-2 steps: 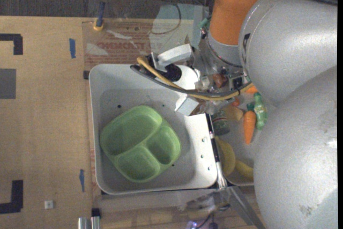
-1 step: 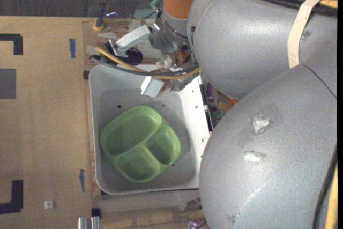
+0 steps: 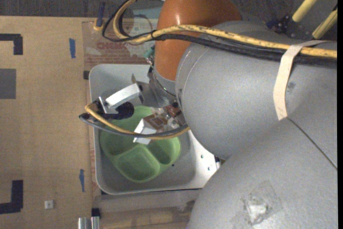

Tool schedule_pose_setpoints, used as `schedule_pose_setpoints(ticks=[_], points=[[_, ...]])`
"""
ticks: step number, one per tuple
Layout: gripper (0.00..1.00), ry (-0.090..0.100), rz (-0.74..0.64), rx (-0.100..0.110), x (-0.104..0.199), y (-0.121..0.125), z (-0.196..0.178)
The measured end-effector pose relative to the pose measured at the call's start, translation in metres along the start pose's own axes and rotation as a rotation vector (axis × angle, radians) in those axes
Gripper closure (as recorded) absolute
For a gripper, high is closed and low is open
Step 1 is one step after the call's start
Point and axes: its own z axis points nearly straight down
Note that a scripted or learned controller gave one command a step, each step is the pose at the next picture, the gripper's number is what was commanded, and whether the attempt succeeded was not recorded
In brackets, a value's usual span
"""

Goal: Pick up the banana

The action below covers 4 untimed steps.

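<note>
Banana hidden; grey arm [image 3: 241,115] leans over the white bin [image 3: 107,179].

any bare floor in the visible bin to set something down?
Little. Bare patches of the white bin: a strip between its left wall and the green divided tray, a strip along the near wall below the tray, and the upper left corner by the rim. The bin's middle is crowded by the tray and the cabled wrist; the arm covers its right.

The tan surface [image 3: 43,115] bears a shallow white bin [image 3: 102,75] near the view's middle. Black corner marks [image 3: 13,43] and short strips of blue tape [image 3: 72,48] lie on its left part, well apart from the bin.
</note>
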Motion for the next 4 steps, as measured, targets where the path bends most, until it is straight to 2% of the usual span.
schedule_pose_setpoints(ticks=[1, 2, 3, 4], points=[[1.0, 0.0, -0.062, -0.001, 0.109, 0.056, -0.024], [1.0, -0.001, -0.011, 0.001, 0.109, 0.052, 0.055], [0.0, -0.001, -0.011, 0.001, 0.109, 0.052, 0.054], [0.0, 0.001, 0.111, 0.0, 0.024, 0.02, 0.003]])
